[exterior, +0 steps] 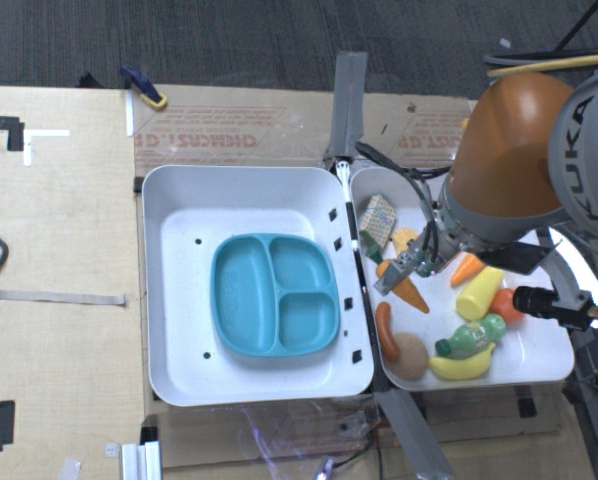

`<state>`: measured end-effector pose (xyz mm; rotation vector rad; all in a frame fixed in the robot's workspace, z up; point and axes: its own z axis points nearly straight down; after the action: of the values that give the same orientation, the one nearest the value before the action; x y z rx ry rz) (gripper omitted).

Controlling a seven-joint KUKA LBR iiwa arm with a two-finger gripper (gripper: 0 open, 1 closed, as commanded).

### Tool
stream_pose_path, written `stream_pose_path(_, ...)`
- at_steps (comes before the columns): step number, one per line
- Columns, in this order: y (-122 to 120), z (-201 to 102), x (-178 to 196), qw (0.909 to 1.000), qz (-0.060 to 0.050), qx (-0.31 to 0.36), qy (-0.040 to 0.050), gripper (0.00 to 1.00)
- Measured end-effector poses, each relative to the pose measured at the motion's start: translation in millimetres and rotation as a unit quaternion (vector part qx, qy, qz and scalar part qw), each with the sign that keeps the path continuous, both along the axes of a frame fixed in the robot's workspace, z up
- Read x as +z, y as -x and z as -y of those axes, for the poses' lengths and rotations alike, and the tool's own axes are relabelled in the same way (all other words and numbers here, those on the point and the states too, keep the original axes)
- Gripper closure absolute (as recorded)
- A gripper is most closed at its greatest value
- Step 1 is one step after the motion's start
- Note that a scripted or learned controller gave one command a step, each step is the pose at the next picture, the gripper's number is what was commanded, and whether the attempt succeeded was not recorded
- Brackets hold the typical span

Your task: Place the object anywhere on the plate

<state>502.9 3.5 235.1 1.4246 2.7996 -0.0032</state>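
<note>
Two white bins sit side by side — the left bin [164, 298] holds a blue plate [276, 294] with bare floor around it. Over the crowded right bin [539, 363], the gripper [404, 268] hangs near the dividing rim above an orange carrot [411, 294] — its state I cannot tell.

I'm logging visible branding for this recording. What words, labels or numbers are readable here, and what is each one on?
"KUKA", only partly in view, in dark letters on the grey arm.
Red repeated print on the cardboard strip behind the bins: it appears upside down and mirrored, too blurred to read.
The sponge-like packet in the right bin: patterned, no legible text.
</note>
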Motion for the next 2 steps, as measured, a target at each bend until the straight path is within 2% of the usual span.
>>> stream_pose_path(1,0.0,0.1,0.1,1.0,0.0,0.0,-0.0001,0.0)
stream_pose_path(2,23.8,-6.5,-43.6,0.9931,0.001,0.118,-0.0009,0.0)
